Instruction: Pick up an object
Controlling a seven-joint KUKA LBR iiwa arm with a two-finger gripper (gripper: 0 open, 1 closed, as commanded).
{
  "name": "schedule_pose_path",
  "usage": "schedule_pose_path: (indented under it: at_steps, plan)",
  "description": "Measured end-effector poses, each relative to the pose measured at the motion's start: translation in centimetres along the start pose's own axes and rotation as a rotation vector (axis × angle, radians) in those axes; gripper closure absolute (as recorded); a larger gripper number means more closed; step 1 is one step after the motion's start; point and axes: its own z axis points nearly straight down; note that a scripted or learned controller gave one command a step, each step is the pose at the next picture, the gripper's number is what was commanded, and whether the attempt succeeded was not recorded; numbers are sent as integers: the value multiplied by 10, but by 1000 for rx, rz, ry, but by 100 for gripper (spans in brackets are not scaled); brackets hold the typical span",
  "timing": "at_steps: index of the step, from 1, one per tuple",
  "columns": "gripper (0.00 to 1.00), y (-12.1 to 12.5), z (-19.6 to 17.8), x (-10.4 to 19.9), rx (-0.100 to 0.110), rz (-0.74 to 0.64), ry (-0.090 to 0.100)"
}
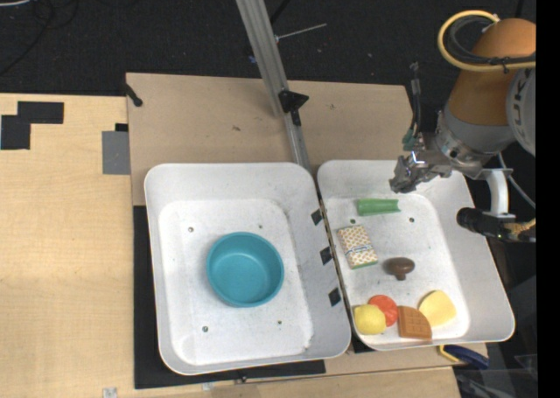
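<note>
Right bin (490, 300), shallow white plastic, speckled floor, taken as landmark. At its near edge a cluster: round yellow ball (369, 320), red-orange piece (383, 304) touching behind it, brown wedge (414, 324) with a rough look, pale yellow block (437, 307) to the right. Farther in, mid-bin — small dark brown mushroom-shaped knob (401, 267), and left of it a flat patterned card box (356, 246), tilted. Toward the far end, a green flat bar (377, 206), lying crosswise. Gripper (408, 176) hangs just over the bin's far rim, near the green bar but apart from it; nothing seen between its tips, opening cannot be told. Left of this bin, the second white bin (175, 204) holds one smooth teal round bowl (245, 268), upright.
</note>
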Motion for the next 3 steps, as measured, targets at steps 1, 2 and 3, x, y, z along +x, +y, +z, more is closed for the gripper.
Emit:
schedule_pose_path:
  at_steps: [1, 2, 3]
  plan:
    - [100, 0, -4, 0, 5, 1, 1]
    - [100, -15, -6, 38, 5, -2, 1]
    - [100, -28, 1, 85, 6, -2, 2]
